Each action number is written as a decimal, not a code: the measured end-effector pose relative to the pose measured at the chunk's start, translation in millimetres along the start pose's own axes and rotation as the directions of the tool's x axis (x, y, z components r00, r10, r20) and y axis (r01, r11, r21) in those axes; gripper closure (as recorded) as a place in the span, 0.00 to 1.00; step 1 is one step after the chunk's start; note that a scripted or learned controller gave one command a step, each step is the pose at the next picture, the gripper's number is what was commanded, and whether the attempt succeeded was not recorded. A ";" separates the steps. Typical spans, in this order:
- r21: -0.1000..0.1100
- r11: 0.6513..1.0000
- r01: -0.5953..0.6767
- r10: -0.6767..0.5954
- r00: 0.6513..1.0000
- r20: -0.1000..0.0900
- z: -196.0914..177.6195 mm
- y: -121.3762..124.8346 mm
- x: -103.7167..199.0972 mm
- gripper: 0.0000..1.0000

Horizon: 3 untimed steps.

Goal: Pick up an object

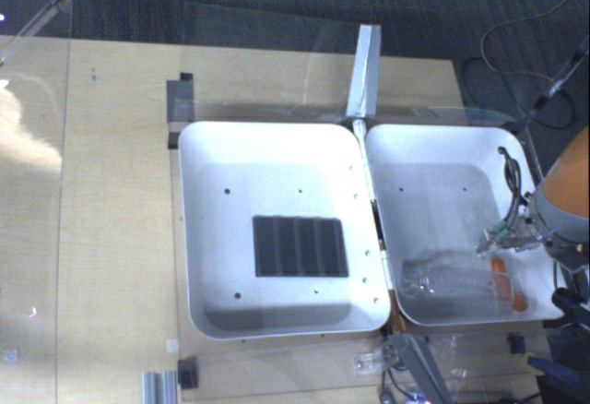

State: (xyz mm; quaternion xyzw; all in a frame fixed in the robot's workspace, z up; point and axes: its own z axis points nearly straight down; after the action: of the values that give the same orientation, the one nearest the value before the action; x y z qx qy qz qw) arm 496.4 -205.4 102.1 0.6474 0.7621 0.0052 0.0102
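In the right bin (pixel 433 153), a clear plastic container (pixel 444 280) lies on its side near the front wall. Just to its right lies a small orange object (pixel 502 282), with another orange bit (pixel 519 302) near the bin's front right corner. My gripper (pixel 502 242) reaches in from the right edge and hangs just above the orange object, close to the bin's right wall. The arm's orange band (pixel 570 181) is above it. A dark ribbed rectangular pad (pixel 300 245) lies flat in the middle of the left bin (pixel 212 172).
A grey upright post (pixel 363 70) stands behind the seam between the two bins. Cables (pixel 510 173) hang beside the right bin's far right wall. Clear plastic sheets cover the wooden bench (pixel 92 208) to the left and behind.
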 end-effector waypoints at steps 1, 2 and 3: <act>0.000 1.000 0.000 0.000 1.000 0.000 0.0 0.0 0.0 0.00; 0.018 0.998 -0.055 0.055 0.998 -0.006 -11.3 7.2 -1.1 0.00; 0.007 1.000 -0.002 0.002 1.000 -0.003 12.4 -4.7 0.5 0.00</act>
State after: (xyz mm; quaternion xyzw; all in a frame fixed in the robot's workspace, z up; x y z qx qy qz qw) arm 492.0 -205.7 89.6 0.6482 0.7614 0.0034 0.0069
